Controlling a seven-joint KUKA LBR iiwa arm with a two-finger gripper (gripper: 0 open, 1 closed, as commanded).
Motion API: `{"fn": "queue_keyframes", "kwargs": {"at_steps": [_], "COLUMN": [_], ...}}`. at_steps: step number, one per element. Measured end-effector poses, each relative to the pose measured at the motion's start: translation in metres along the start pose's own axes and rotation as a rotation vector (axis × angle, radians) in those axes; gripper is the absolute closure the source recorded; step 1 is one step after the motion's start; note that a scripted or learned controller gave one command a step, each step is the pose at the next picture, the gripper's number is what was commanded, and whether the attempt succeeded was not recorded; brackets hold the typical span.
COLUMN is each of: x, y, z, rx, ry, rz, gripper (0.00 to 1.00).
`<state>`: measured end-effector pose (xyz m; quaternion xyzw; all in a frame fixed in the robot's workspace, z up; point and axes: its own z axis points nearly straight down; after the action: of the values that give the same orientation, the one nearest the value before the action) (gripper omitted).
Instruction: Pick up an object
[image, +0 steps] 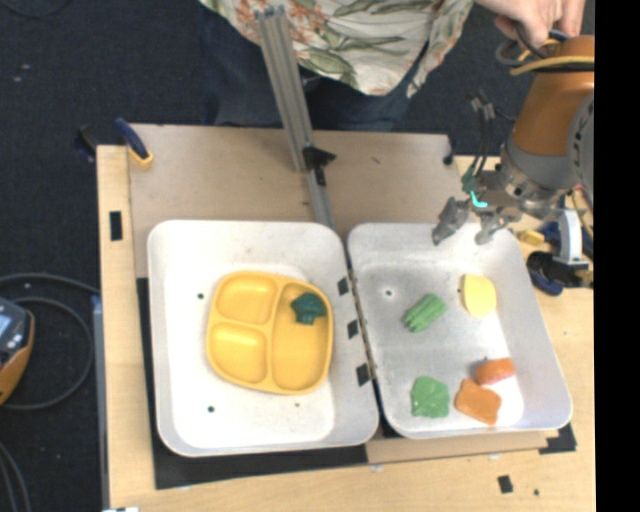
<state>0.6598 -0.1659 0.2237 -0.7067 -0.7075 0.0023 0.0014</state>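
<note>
Objects sit in the right bin (545, 330): yellow piece (479, 295) near the back right, green ridged piece (424, 312) just left of it, flat green piece (431, 397) at the front, orange block (478, 401) beside it, red-orange piece (493, 371) touching the block's top. Claw (466, 222) hangs over the bin's back edge, fingers spread apart, nothing between them, touching nothing. Yellow piece lies nearest the claw, clear on top. Left bin (180, 300) holds a yellow divided plate (250, 340) with a dark green broccoli-like toy (308, 308) in its right compartment. Metal post (292, 110) slants down to the gap between bins. Blue-handled clamp (132, 140) on the tabletop (220, 175) corner, back left
</note>
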Motion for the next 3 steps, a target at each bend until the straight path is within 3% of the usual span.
{"fn": "queue_keyframes", "kwargs": {"at_steps": [1,2,3], "x": [0.001,-0.002,-0.002], "y": [0.002,0.007,0.004], "z": [-0.006,0.046,0.1], "rx": [-0.011,-0.028,-0.019], "ry": [-0.001,-0.005,-0.004], "rz": [-0.001,-0.003,-0.001], "gripper": [0.0,0.0,0.0]}}
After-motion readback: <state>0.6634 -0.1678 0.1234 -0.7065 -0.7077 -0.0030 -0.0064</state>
